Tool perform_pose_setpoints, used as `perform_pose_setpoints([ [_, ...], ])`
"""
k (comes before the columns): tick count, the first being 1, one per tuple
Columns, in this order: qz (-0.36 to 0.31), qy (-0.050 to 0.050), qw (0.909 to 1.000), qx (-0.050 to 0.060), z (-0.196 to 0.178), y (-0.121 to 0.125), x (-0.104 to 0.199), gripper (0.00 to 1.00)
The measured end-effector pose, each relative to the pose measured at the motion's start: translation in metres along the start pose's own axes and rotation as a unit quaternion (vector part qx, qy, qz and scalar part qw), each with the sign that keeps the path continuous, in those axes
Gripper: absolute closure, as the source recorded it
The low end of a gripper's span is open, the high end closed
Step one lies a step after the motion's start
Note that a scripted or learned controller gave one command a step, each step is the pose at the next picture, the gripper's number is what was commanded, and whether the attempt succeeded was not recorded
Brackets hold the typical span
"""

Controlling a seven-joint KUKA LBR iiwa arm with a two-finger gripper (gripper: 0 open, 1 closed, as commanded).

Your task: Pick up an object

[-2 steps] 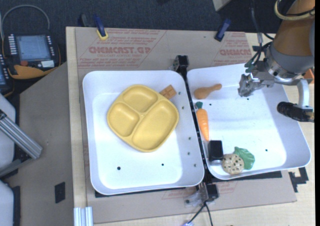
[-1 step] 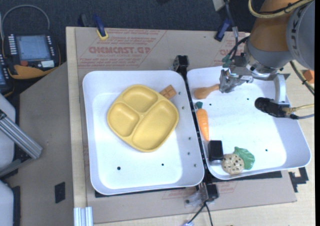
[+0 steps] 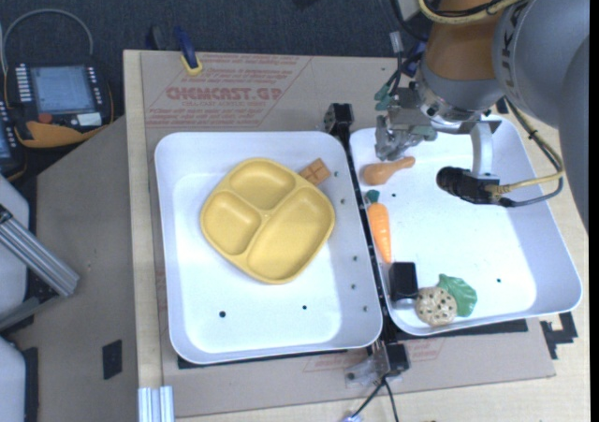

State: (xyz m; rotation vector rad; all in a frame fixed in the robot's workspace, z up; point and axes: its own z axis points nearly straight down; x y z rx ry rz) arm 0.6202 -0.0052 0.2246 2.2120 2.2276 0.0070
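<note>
The bench (image 3: 234, 93) carries two shallow white bins side by side. The grey arm with its orange band (image 3: 552, 36) reaches over the right-hand bin (image 3: 487, 252). In the left-hand bin (image 3: 187, 298) a yellow plastic divided plate (image 3: 267, 219) sits near the middle, with a small brown block (image 3: 315, 170) touching its far right rim.

From where I stand, the end effector (image 3: 393, 149) hangs at the right bin's far left corner, just above a tan drumstick-shaped toy (image 3: 386, 170) - the likely target. Whether it is released or clenched I cannot tell. Nothing looks lifted.

Along that bin's left edge lies an orange toy carrot (image 3: 380, 233), and nearer the front corner sit a green leafy toy (image 3: 460, 294), a small black block (image 3: 403, 280) and a round speckled biscuit-like piece (image 3: 431, 306).

The risk is the corner itself. The drumstick lies close to the bin's wall, so a descent could catch the rim. Its rounded, tapering shape could also squirt sideways under a pinch - towards the carrot just beside it.
</note>
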Motion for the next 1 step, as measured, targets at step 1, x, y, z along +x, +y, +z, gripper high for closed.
perform_pose_setpoints([
  [1,0.001,-0.001,1.0000,0.001,0.0082,0.0169,0.0456,1.00],
])
